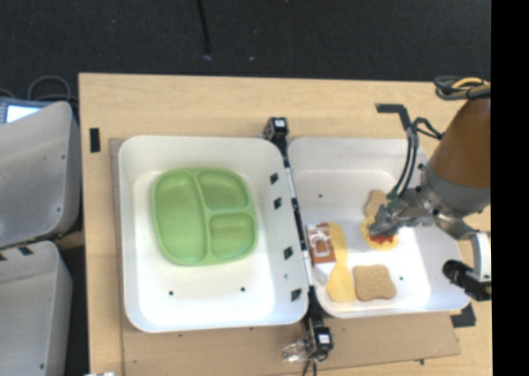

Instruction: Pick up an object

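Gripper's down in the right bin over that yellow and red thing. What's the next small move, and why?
Probably close the fingers and lift slightly to test the grasp. The gripper sits low in the right bin, right on top of the yellow and red item, which is partly hidden beneath it. I can't tell whether it is gripped. The tan slice and the yellow piece lie apart, nearer the front wall.
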`<state>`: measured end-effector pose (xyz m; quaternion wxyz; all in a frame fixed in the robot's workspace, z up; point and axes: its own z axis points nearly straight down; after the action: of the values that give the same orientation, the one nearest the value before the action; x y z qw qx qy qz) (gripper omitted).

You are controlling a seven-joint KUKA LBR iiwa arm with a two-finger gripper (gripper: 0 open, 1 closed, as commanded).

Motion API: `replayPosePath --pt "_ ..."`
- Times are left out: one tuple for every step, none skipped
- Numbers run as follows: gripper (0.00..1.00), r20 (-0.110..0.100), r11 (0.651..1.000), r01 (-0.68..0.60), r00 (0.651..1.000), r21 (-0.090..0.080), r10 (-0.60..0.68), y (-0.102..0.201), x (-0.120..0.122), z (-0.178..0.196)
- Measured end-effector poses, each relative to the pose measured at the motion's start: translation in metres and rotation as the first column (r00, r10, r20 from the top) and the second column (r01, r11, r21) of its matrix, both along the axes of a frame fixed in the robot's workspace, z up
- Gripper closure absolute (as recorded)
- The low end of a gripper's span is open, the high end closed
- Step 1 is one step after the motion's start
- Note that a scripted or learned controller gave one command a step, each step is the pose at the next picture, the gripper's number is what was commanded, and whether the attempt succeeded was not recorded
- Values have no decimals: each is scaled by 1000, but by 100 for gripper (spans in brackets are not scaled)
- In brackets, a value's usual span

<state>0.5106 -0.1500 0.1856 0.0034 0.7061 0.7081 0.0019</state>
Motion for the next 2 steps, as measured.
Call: replayPosePath --pt "100 1 1000 0 1000 -1 0 -1 2 54" --pt "100 -8 1000 3 1000 1 -3 -3 2 37"
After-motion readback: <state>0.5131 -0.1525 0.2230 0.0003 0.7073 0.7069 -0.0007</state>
